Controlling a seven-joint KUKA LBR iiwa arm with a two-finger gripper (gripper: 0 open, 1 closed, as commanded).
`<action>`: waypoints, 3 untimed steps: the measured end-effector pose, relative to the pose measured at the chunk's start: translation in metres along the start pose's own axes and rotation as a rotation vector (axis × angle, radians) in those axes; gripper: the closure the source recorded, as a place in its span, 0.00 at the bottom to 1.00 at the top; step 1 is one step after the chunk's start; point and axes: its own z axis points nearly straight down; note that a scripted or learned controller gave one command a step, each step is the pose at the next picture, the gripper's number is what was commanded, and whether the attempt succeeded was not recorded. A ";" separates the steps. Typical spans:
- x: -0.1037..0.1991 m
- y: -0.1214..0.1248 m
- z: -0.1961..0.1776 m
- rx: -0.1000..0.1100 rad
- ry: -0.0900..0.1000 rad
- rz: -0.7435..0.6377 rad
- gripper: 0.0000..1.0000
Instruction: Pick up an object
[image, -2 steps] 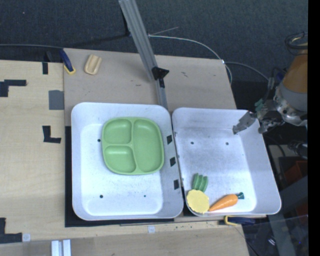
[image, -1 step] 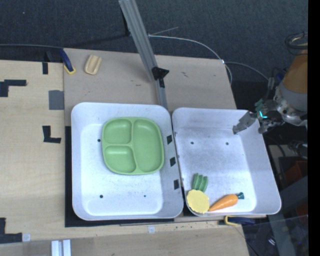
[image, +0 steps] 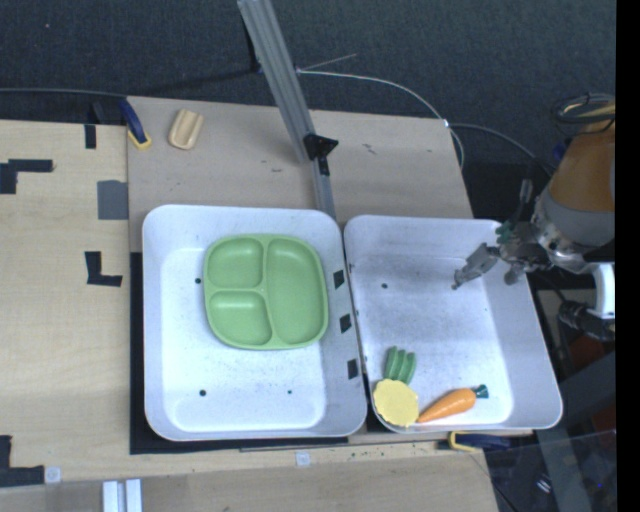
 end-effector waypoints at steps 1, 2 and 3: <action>0.005 0.007 0.060 0.001 0.001 -0.002 0.00; 0.005 0.008 0.092 -0.005 -0.002 -0.001 0.00; 0.006 0.008 0.081 -0.004 -0.001 -0.003 1.00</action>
